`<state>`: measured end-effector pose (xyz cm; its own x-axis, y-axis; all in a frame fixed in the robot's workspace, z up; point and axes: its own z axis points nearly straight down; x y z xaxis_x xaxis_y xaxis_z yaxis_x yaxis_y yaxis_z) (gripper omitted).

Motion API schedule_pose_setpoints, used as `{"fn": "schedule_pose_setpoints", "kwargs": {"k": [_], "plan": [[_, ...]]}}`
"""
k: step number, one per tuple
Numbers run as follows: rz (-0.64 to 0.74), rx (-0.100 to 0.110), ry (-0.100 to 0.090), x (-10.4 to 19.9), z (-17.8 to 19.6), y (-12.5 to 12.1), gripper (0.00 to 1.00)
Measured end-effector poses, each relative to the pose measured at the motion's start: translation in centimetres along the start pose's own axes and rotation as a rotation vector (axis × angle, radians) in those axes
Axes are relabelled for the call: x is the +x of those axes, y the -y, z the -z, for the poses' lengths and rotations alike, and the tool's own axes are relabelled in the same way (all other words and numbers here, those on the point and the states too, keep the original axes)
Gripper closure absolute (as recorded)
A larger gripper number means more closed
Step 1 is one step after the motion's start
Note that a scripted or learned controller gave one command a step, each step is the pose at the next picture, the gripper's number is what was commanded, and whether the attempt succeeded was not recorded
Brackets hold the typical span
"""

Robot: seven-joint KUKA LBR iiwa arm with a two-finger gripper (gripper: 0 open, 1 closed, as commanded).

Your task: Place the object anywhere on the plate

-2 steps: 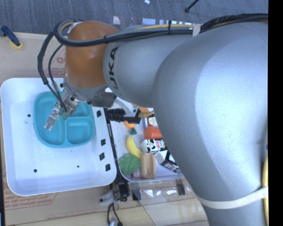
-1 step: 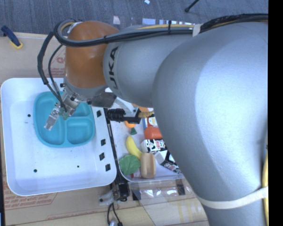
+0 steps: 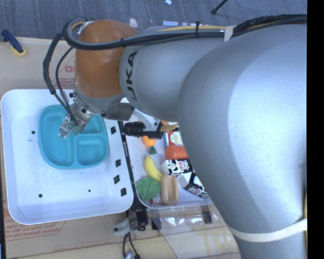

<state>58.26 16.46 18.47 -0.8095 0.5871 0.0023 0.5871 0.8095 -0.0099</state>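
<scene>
At the far left, the left white bin sits on the cardboard-covered bench, with one blue clamp lying beyond its top left corner. Inside this bin lies one plate, a turquoise plastic tray with rounded corners, split into three compartments: a large one on the left and two smaller ones on the right.

Over the plate's upper middle hangs the gripper, at the end of the orange band of the arm. Its fingertips appear as a small metallic cluster just above the ridge between the compartments. It is too small and blurred to tell whether the jaws are apart or closed, and no item can be made out between them. Which object the task means cannot be told either; nothing is seen lying on the plate itself.

Right of a black divider, the right white bin is largely covered by the grey arm. In its visible strip lie several toy foods close together: one small orange piece, one banana, one green leafy piece, one tan bread-like roll, one red-orange block, and one black-and-white patterned carton.
</scene>
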Motion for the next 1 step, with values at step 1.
{"fn": "schedule_pose_setpoints", "kwargs": {"k": [1], "plan": [[0.001,0.001,0.001,-0.01,-0.02,0.02,0.00]]}}
